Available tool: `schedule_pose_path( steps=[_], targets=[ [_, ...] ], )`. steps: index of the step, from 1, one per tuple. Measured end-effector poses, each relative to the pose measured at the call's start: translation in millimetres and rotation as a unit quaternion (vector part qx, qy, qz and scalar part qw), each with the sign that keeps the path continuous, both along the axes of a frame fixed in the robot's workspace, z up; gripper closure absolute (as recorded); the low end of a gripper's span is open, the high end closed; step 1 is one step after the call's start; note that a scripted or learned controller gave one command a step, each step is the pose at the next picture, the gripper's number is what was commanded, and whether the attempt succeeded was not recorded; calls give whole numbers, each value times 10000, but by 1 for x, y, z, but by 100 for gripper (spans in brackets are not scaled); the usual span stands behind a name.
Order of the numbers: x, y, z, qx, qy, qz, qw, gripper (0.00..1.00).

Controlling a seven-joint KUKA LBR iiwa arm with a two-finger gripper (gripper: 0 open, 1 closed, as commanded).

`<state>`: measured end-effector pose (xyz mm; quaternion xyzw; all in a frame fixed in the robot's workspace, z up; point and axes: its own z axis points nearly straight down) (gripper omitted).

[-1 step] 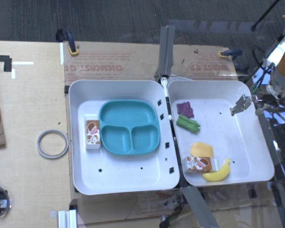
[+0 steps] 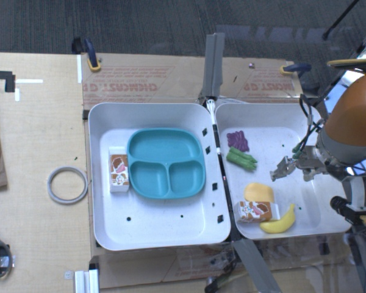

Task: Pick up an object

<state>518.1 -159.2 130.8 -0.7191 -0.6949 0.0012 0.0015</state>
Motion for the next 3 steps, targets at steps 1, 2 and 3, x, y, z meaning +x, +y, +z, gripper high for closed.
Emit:
schedule_pose_path(
  steps=[1, 2, 3],
  targets=[
    [43, 35, 90, -2, -12, 1130, 9936, 0],
    [40, 104, 60, -3, -10, 1632, 9866, 0],
    [64, 60, -39, 2, -24, 3716, 9284, 0]
  ],
)
